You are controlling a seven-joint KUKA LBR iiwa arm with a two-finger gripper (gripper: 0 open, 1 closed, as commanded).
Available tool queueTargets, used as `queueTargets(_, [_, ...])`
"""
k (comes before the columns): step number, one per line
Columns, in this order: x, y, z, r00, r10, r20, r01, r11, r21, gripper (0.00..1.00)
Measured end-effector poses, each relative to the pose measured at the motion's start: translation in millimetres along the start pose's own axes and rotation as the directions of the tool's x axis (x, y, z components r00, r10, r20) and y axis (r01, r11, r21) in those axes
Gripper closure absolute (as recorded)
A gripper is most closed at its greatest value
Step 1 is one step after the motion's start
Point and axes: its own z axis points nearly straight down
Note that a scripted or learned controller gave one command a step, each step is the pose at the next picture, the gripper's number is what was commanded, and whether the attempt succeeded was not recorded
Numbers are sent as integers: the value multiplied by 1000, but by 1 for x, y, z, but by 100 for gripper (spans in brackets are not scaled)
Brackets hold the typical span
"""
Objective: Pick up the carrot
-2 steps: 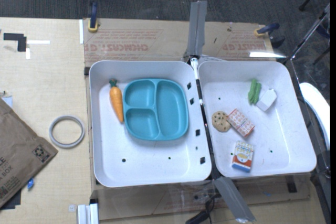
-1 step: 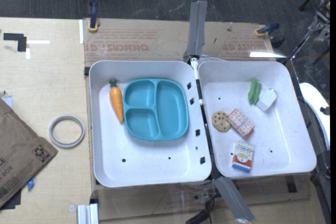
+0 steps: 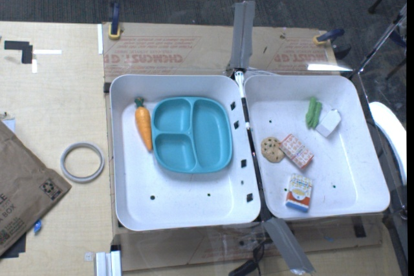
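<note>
Nearest you, at the right bin's (image 3: 362, 207) 6 o'clock edge, a small juice carton (image 3: 299, 193) lies flat, with a cookie (image 3: 272, 150) and a red-patterned box (image 3: 297, 150) just above it. Your target, the carrot (image 3: 143, 125), lies in the left bin (image 3: 187, 207) at 9 o'clock, lengthwise, leaf end toward 12 o'clock, just beside the teal divided plate (image 3: 194, 134). You're at the very start: nothing has been approached yet. With no arm over either bin, I cannot tell the gripper's state or how it stands relative to the carrot. Next, come across to the left bin and descend over the carrot's middle, closing across its width, clear of the plate's rim.
</note>
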Motion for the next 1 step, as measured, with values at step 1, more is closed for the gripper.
queueTargets(1, [-7, 11, 0, 992, 129, 0, -129, 992, 1, 100])
